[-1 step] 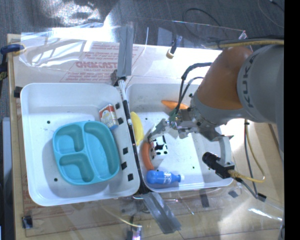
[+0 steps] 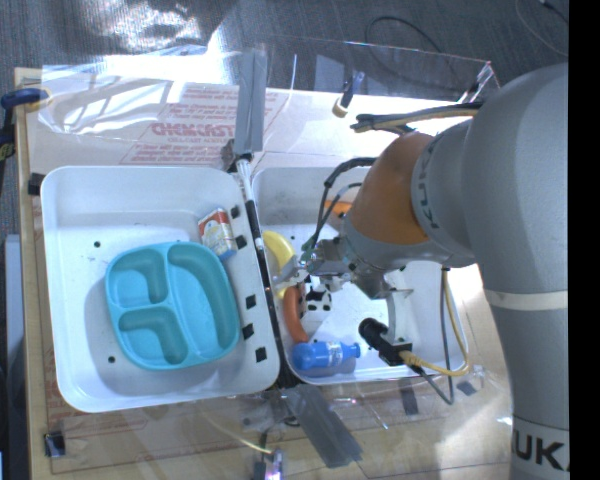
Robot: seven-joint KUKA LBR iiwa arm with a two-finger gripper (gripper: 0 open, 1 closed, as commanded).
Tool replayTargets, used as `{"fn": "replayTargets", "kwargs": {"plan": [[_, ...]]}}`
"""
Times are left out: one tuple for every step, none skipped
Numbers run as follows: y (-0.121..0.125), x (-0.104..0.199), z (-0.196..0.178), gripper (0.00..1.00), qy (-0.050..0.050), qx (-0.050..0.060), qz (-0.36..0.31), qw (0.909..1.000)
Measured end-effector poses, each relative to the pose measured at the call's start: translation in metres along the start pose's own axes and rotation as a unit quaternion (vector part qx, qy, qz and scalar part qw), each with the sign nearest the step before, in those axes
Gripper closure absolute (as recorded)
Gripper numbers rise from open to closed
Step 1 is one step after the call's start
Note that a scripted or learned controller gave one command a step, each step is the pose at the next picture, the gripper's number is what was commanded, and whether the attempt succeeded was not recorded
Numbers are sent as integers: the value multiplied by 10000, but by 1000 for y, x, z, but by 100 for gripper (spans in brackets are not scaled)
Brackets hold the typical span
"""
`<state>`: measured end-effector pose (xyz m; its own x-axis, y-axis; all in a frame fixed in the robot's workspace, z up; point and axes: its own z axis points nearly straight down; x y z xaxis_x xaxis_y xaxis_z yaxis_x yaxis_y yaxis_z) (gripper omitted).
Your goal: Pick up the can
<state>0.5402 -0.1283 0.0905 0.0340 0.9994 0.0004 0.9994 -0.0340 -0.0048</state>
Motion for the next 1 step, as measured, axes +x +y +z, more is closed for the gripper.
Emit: {"fn": "replayTargets", "kwargs": {"plan": [[10,10,-2,0,-43,-29,-230,9997]]}}
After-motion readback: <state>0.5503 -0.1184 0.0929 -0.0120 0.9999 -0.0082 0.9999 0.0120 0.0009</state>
